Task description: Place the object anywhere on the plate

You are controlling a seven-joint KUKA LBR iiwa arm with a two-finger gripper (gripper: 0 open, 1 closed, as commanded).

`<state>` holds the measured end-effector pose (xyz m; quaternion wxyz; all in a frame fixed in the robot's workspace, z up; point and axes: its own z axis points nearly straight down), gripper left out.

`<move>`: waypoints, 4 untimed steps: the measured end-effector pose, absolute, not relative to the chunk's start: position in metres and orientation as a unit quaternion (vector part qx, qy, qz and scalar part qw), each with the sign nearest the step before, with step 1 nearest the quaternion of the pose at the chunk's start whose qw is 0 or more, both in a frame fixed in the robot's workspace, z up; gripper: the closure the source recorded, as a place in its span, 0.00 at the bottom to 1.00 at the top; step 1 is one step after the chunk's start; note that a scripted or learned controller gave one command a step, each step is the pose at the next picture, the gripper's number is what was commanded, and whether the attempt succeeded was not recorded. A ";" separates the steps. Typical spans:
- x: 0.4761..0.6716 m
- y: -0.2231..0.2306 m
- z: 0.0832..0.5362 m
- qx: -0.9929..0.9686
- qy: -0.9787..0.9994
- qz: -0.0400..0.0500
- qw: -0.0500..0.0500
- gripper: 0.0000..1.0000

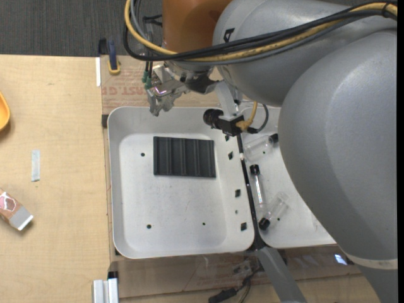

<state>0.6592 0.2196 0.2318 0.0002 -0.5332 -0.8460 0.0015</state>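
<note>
The gripper point(159, 100) hangs over the far rim of the left bin point(126, 232); whether it is parted or closed cannot be told, and nothing shows in it. The white bin sits on a tan wooden bench point(50, 118), with dark carpet point(57, 11) beyond. A dark ribbed rectangular object point(185, 157) lies flat on the bin floor, its long axis running left to right, just below the gripper and apart from it.

Dark ribbed rectangular plate point(184, 157) flat in the left bin's point(126, 232) upper half, nothing on it.
</note>
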 end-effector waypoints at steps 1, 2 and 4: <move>0.576 0.221 0.250 -0.519 -0.855 0.001 0.000 1.00; 0.535 0.217 0.262 -0.344 -0.939 0.001 0.000 1.00; 0.599 0.211 0.207 -0.456 -0.890 0.001 0.000 0.00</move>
